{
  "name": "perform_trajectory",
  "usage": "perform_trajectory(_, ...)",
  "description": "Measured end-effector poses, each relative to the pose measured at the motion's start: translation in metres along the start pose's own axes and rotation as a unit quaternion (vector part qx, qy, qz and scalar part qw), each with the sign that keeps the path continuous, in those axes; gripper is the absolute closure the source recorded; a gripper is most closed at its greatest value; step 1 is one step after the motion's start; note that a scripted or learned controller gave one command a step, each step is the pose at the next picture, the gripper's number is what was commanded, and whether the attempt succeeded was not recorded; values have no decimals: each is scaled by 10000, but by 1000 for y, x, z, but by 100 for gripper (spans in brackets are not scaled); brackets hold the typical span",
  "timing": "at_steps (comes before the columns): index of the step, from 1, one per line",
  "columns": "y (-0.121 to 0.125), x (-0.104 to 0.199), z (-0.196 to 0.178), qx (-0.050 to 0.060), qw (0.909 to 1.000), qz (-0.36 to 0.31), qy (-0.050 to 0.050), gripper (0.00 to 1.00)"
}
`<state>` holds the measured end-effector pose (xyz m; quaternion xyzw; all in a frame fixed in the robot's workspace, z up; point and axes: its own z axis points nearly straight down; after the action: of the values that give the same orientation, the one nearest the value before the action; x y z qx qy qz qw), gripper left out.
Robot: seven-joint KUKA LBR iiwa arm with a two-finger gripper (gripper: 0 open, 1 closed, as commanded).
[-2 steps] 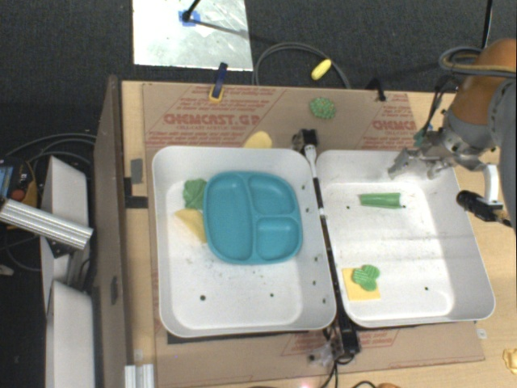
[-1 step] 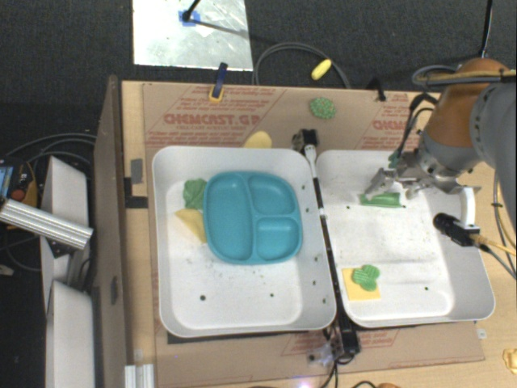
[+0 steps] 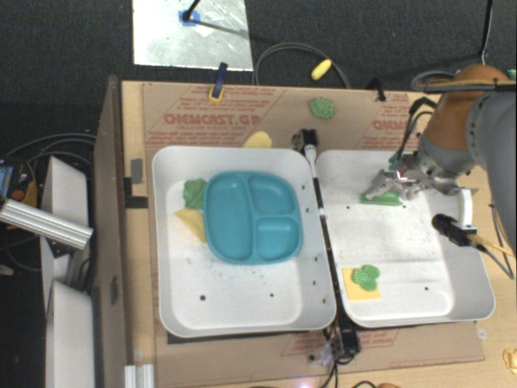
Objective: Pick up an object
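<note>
Two white bins: the left bin holds a blue divided plate; the right bin holds a yellow card. The jaws touch a green strip; their state I cannot tell.

The arm is a thick, rounded grey body with an orange band just above the wrist, its smooth shell catching a pale sheen. Below the band the wrist narrows into a cluster of silver-grey metal parts, where a small green spot shows and a thin dark cable loops up along the side. The gripper ends in slim, light metallic fingers.
</note>
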<state>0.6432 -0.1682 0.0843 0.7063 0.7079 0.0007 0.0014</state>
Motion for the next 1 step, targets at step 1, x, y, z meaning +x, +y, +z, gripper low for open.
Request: perform_trajectory(1, 2, 0, -15, -42, 10000, -20, -13, 100)
